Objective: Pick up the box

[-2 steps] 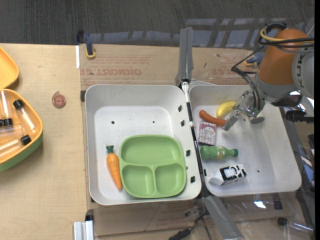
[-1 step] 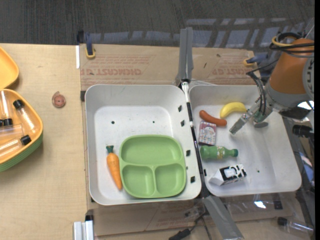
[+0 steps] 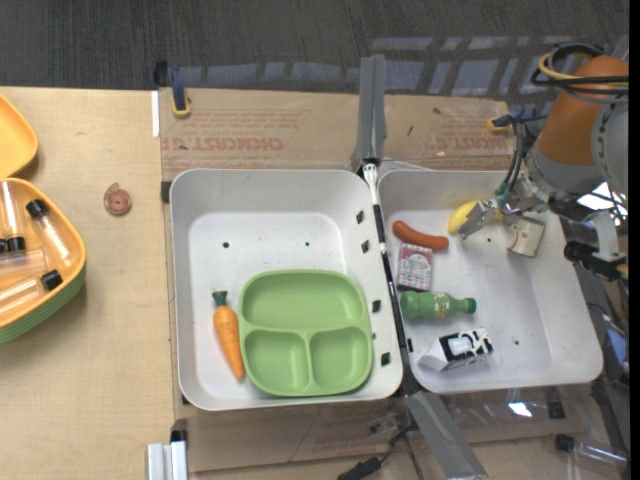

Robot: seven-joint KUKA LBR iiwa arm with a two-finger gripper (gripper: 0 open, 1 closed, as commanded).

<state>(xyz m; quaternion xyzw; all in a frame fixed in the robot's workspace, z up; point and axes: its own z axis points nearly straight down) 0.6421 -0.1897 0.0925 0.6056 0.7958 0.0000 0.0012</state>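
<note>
Box (image 3: 415, 266) below sausage (image 3: 421, 234), jaws by banana (image 3: 462, 216), well apart

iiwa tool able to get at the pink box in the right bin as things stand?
Probably yes. The pink box lies flat near the right bin's left wall, top face uncovered. The sausage above it and green bottle below it sit close, so a descent by the tool has little side room.
</note>
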